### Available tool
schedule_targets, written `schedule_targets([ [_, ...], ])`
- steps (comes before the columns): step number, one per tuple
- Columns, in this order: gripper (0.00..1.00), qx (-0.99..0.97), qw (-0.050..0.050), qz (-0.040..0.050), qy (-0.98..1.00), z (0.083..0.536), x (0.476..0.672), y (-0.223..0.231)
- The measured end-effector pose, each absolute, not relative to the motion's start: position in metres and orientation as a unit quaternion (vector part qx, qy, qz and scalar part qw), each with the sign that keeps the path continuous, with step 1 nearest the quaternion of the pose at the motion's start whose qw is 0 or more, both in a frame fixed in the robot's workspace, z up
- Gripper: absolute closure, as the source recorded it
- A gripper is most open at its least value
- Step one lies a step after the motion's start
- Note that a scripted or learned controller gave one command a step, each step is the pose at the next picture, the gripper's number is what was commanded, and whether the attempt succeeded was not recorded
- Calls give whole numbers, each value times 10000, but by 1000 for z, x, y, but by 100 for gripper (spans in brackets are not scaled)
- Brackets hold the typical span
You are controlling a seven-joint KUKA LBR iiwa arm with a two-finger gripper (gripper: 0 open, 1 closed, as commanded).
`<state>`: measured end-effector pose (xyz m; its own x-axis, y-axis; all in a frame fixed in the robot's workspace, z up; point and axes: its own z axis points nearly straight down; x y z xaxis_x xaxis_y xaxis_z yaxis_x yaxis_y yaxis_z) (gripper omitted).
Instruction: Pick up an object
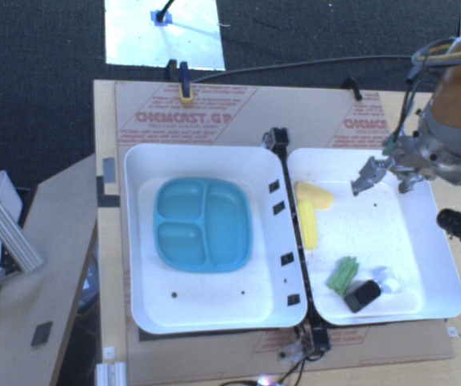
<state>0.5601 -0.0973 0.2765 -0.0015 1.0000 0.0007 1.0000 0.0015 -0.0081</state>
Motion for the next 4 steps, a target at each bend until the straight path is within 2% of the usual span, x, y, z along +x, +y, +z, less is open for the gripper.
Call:
schedule_targets([
  [1, 0, -7059, -8, -4, -7083, 281, 562, -97],
  [3, 0, -7067, 11, 9, -7075, 179, 551, -93],
  [4, 0, -7070, 12, 8, -7072, 134, 558, -95],
])
